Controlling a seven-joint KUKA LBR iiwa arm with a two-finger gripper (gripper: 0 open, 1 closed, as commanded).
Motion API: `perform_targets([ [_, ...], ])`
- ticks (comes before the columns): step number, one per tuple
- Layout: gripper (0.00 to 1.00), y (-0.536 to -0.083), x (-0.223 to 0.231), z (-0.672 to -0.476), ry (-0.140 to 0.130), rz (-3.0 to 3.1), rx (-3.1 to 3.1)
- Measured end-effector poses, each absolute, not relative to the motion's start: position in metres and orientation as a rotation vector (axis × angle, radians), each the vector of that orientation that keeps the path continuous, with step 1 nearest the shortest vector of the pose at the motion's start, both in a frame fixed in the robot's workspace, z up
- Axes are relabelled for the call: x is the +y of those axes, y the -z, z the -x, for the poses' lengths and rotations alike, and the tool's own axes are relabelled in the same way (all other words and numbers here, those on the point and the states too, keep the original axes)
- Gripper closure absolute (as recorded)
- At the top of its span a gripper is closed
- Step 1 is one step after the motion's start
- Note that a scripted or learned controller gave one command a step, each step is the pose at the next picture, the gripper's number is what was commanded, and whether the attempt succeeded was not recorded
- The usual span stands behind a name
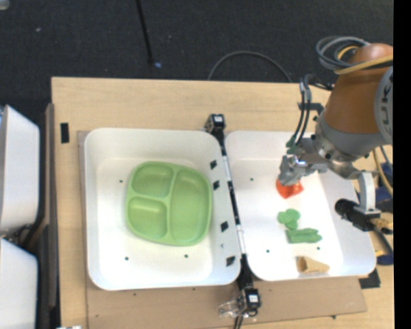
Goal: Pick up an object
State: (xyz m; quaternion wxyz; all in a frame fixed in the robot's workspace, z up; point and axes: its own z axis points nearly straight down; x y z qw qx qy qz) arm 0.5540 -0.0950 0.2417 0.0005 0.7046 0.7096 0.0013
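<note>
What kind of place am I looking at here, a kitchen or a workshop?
Most likely a robotics lab test bench: a grey-and-orange robot arm reaches over two white bins, holding a green divided plate and small toy-like pieces, with cables trailing.

Red object [290, 188]: I see a small red-orange piece in the right bin, upper middle, directly under the gripper [292, 173]; its top is hidden by the gripper, so I cannot tell its full shape or whether it is gripped.
Green round piece [288, 217]: small, lumpy, leaf-green, lying flat just below the red object, apart from it.
Green long piece [303, 236]: same green, stretched sideways, lying flat, touching or just beside the round piece's lower edge; I cannot tell which.
Tan wedge [311, 265]: pale brown, wedge-like, lying near the right bin's front edge, pointed end to the right.
Green divided plate [169, 202]: light green, three compartments, lying flat in the middle of the left bin.
</note>
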Motion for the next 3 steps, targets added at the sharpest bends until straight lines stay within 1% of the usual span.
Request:
perform_targets([
  [1, 1.00, -0.240, -0.053, -0.549, -0.002, -2.214, 2.228],
  [2, 1.00, -0.243, -0.002, -0.529, -0.002, -2.214, 2.230],
  [3, 1.00, -0.248, 0.059, -0.526, -0.005, -2.211, 2.232],
])
